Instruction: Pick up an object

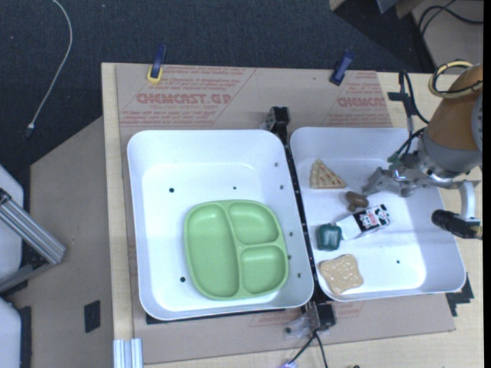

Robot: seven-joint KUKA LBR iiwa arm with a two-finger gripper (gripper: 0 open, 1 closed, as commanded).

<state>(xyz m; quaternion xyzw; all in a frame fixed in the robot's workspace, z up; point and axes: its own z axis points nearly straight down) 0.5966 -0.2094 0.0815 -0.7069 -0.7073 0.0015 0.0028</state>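
The right bin (430, 278) holds several small items. A triangular sandwich piece (327, 175) lies at its back left. Below it come a small brown lump (356, 200), a white carton with black and red print (371, 219), a dark green cup (329, 237) and a slice of toast (341, 273) at the front. My gripper (377, 181) hangs low over the bin's back middle, just right of the sandwich piece and above the brown lump. I see nothing in it. The grey arm with its orange band (453, 121) reaches in from the right.
The left bin (153, 175) holds a light green divided plate (234, 248). A black clamp (278, 118) sits between the bins at the back. Blue clips (341, 67) hold the cardboard sheet under the bins. A black part of the arm (454, 222) juts over the right bin's right side.
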